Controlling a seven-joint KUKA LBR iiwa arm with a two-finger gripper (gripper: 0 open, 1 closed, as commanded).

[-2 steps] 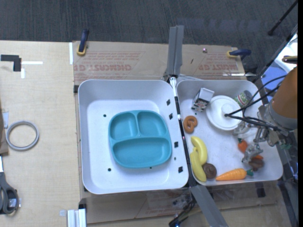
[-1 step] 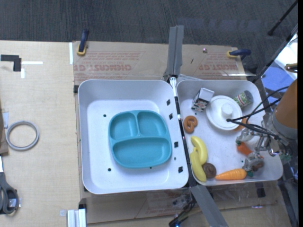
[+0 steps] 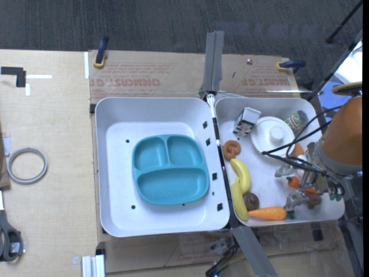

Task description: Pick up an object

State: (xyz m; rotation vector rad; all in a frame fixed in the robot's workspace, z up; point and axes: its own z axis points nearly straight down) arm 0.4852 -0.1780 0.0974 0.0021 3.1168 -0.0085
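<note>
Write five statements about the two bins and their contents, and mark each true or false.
1. The blue tray lies in the left bin. True.
2. The banana lies on the blue tray. False: it lies in the right bin.
3. The carrot lies near the right bin's front edge. True.
4. The donut sits beside the roll of tape. False: the tape lies on the bench, left of both bins.
5. The end effector is over the right bin. True.
</note>
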